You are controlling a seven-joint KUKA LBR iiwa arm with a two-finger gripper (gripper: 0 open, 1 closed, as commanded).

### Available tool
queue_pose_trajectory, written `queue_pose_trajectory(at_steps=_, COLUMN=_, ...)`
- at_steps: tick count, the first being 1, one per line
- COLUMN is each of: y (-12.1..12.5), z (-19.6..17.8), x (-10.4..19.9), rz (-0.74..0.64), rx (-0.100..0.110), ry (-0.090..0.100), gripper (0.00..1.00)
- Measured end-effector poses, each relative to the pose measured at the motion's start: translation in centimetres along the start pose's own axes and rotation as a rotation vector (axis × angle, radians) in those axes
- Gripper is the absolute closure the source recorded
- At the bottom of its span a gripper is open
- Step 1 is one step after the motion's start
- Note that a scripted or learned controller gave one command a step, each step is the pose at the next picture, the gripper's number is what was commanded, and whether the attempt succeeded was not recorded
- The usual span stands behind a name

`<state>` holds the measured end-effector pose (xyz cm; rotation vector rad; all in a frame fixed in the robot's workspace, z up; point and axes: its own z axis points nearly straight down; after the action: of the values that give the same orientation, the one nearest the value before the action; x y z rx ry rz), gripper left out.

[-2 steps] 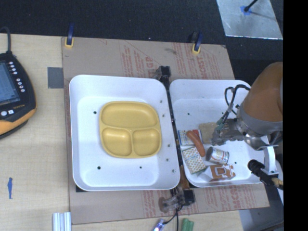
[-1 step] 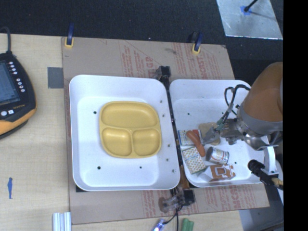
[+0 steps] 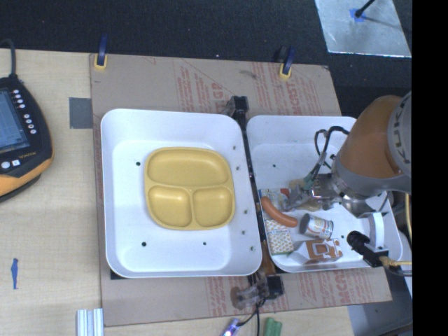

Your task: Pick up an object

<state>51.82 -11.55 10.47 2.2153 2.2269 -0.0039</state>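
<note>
A yellow divided plate sat alone in the left bin. In the right bin, an orange sausage-shaped toy lay with its long axis running from ten to four o'clock. The gripper hovered low over the clutter, and the sausage lay just at its eight o'clock, likely the nearest pick. A small can rested toward five o'clock. Whether the gripper was parted or closed could not be told.
</note>
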Motion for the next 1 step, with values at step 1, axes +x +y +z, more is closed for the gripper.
queue_pose_trajectory(at_steps=1, y=7.18, z=0.9, x=1.31, rz=0.003, rx=-0.006, ry=0.0, gripper=0.0)
